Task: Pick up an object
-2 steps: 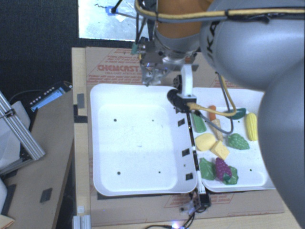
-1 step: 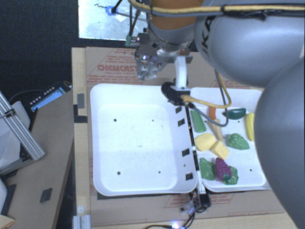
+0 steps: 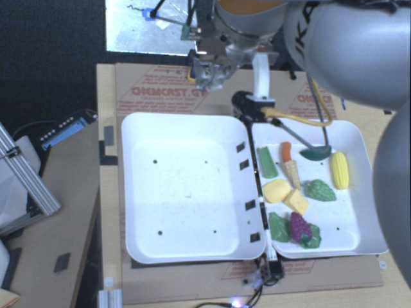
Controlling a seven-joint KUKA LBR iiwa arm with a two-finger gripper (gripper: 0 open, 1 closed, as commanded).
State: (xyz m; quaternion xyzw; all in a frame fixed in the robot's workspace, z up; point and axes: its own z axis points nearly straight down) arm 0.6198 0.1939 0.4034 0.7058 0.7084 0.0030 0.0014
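Looming nearest the lens, the grey arm (image 3: 359,37) sweeps in over the worktop's far edge, its end effector (image 3: 209,76) hanging beyond the bins, above the cardboard; whether it is spread or pressed together I cannot tell. All the candidate objects crowd the right bin (image 3: 359,140): a corn cob (image 3: 340,170), carrot (image 3: 286,151), purple grapes (image 3: 299,226), yellow lemon (image 3: 277,190) and green leaf (image 3: 320,190). The left bin (image 3: 186,191) probably serves as the drop side.

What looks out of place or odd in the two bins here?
Nothing looks spilled or damaged. All the toy food, such as the corn and purple grapes, sits clustered in the right bin.
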